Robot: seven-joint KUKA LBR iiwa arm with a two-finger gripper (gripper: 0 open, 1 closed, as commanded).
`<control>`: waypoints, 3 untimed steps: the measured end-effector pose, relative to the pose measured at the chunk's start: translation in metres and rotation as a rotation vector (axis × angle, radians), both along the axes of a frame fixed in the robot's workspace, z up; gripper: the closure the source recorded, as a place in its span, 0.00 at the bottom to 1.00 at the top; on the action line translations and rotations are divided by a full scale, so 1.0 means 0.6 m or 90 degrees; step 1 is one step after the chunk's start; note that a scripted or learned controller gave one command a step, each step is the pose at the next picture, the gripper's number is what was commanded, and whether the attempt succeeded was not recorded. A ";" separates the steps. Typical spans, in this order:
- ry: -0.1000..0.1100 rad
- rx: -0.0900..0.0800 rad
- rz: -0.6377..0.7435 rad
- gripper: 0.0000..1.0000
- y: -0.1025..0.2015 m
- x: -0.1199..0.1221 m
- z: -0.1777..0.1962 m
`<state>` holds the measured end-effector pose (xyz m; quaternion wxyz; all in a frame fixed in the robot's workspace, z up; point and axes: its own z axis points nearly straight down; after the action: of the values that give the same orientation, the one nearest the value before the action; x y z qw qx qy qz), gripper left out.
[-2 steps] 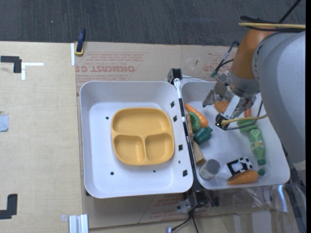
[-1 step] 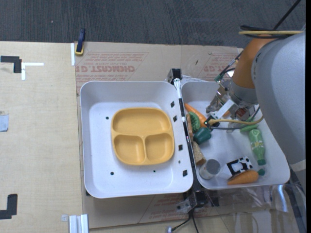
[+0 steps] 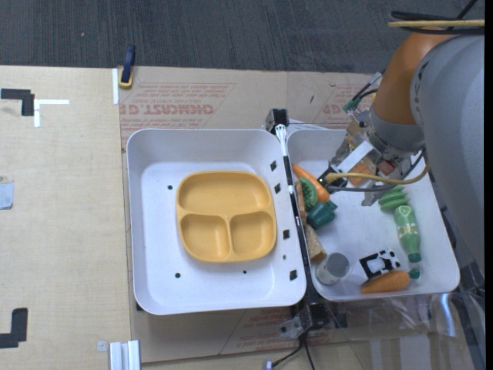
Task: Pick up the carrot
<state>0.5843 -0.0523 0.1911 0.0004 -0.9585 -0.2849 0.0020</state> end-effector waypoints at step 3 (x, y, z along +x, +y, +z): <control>-0.001 0.000 0.086 0.00 0.042 -0.009 0.028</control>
<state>0.5788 -0.0273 0.2081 0.0001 -0.9372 -0.3488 0.0015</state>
